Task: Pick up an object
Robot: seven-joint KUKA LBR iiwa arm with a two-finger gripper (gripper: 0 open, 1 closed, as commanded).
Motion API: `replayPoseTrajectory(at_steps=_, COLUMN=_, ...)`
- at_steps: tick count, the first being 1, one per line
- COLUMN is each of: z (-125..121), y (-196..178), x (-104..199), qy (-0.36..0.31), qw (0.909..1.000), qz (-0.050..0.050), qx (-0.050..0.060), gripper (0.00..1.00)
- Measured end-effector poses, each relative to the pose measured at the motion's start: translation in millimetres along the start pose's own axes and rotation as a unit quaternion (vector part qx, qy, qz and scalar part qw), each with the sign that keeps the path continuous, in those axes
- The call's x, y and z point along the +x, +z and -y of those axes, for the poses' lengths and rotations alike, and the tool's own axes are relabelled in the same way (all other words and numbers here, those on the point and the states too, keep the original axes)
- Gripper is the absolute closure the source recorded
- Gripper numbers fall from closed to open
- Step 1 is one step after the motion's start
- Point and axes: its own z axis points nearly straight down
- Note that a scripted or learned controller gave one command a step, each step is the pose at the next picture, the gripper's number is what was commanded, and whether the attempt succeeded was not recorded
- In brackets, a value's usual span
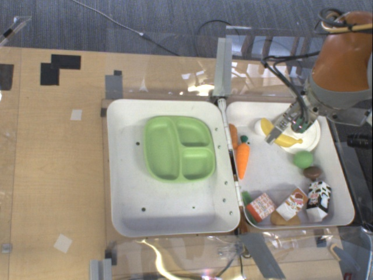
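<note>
Pincer [284, 125] low over banana [281, 137] on white plate [310, 137], far corner of right bin [344, 212]; finger state impossible to tell. Banana lengthwise roughly along bin's far edge, curving.

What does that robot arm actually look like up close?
The arm is a rounded grey body with a broad orange band. Thin black cables loop beside it. Its end effector is small, metallic grey and dark, with a bit of green.
</note>
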Motion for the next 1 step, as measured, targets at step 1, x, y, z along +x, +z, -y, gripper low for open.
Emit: replayPoseTrajectory(at_steps=1, z=-87.8, y=15.7, x=70.2, qy=0.010, qw=0.9999, qz=-0.003, qx=0.002, gripper=1.00)
